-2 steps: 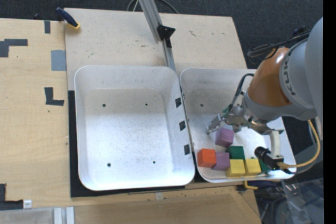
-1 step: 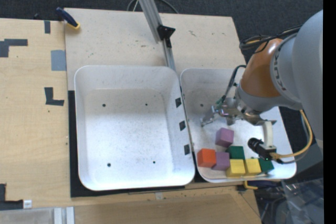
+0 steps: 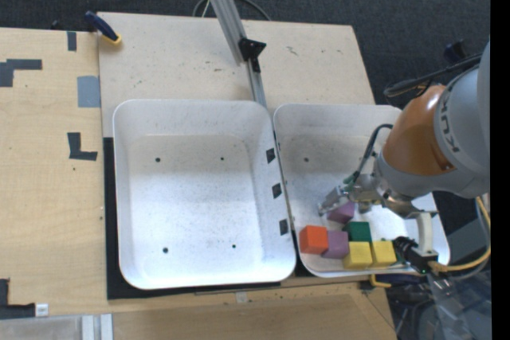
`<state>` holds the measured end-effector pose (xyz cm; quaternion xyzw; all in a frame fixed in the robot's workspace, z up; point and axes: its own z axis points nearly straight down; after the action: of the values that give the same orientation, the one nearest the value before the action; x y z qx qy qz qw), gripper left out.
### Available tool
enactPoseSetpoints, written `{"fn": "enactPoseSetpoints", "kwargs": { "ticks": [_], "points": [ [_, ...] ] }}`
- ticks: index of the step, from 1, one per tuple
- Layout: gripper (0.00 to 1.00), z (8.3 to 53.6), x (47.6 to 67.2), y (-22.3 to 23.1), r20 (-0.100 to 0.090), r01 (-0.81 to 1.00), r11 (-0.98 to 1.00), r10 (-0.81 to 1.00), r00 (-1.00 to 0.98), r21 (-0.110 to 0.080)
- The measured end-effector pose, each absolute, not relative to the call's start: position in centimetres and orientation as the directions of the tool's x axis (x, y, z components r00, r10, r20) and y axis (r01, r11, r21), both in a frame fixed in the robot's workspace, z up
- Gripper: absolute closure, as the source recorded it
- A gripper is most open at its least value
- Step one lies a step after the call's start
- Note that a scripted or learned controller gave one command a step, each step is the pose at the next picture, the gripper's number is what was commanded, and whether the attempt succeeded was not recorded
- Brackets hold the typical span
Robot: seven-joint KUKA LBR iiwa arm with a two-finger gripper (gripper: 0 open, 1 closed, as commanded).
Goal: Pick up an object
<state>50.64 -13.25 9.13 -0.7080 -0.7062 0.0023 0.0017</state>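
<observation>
Right, here is what I see from my station.
Arm: the grey arm (image 3: 446,139) with its orange band reaches in over the right bin (image 3: 319,131).
Hand: I see the hand (image 3: 344,201) low in the right bin, at a mauve block (image 3: 343,212); I cannot tell whether it has hold of it.
Blocks: they cluster in the right bin's near part: an orange block (image 3: 314,239), a purple block (image 3: 336,244), a green block (image 3: 359,231), and two yellow blocks (image 3: 358,254) side by side along the near rim.
Left bin: the left bin (image 3: 127,171) sits just beside the right one on the tabletop (image 3: 159,52).
Far edge: a blue and yellow clamp (image 3: 103,28) lies near the tabletop's far left corner.
</observation>
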Motion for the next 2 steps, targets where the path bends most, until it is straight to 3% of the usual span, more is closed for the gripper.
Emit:
{"fn": "enactPoseSetpoints", "kwargs": {
  "ticks": [1,2],
  "points": [
    [0.0,9.1,50.8,-13.1,0.001,1.0,0.0,1.0,0.0,-0.003],
    [0.0,13.7,51.2,-12.7,0.0,1.0,0.002,1.0,-0.002,0.002]
  ]
}}
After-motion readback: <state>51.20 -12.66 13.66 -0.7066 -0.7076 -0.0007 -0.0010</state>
